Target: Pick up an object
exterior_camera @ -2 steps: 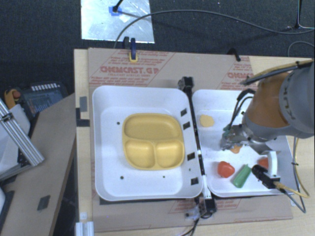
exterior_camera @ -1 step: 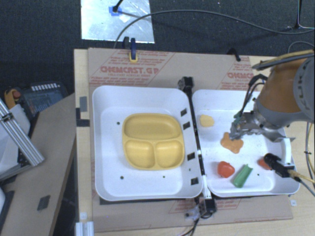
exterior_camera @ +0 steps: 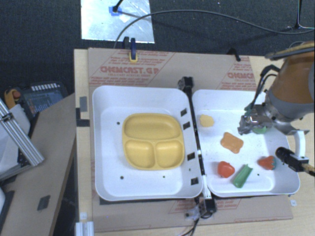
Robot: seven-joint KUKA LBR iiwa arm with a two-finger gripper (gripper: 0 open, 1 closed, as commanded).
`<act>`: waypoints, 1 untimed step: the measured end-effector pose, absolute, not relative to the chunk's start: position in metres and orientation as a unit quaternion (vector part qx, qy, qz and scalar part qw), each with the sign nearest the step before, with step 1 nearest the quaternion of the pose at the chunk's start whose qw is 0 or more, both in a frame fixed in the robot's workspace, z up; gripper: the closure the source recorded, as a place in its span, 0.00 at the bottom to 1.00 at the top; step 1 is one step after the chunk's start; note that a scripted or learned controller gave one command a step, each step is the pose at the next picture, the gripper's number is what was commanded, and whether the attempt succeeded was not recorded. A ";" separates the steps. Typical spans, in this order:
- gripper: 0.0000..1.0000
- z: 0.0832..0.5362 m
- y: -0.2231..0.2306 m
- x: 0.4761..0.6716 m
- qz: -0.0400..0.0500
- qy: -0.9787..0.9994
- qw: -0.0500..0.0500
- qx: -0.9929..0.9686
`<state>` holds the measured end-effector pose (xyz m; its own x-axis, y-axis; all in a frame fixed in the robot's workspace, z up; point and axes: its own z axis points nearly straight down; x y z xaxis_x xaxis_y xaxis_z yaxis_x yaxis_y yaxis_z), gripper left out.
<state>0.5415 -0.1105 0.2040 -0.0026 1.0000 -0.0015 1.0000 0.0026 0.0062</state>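
Before us, five small toy foods in the right white bin, one yellow three-compartment plastic tray in the left white bin, grey-and-orange arm low over the right bin, gripper grip unclear to us.

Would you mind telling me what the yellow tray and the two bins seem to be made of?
The tray looks like moulded matte plastic: rounded compartments, uniform yellow, soft sheen. The bins look like thin formed white plastic, smooth with rounded rims, though coated material can't be ruled out.

Fixed overhead camera looks slantwise down on both bins
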 end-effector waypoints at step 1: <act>1.00 0.251 -0.117 0.538 0.002 0.708 0.003 0.706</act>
